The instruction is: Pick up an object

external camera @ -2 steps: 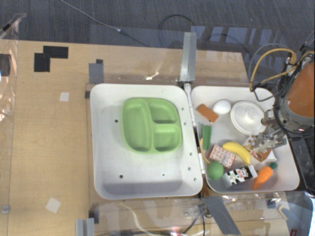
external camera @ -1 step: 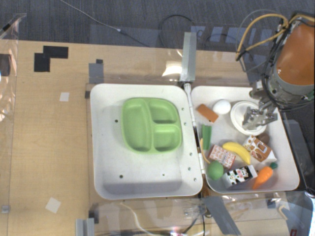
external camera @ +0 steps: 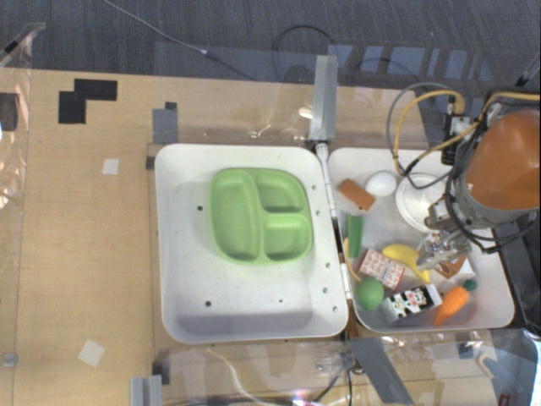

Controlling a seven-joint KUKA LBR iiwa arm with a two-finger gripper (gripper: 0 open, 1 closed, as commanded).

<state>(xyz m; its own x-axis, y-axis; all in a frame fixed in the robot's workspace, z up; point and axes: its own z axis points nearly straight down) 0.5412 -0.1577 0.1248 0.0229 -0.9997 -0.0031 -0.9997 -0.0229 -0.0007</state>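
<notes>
Two white bins are seen side by side on the tabletop (external camera: 76, 252). A green divided tray (external camera: 259, 214) lies in the left bin (external camera: 182, 311). In the right bin (external camera: 499, 311), the hand (external camera: 441, 250) is lowered just right of the yellow banana (external camera: 404, 258), with the carrot (external camera: 450, 304) below it. Whether the hand grips anything cannot be told.

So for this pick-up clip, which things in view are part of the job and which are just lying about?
Part of the job:
gripper, low over the right bin
banana, carrot, green ball, patterned box, black and white box, orange block, white egg, white bowl

Just lying about:
left bin
green divided tray
</notes>
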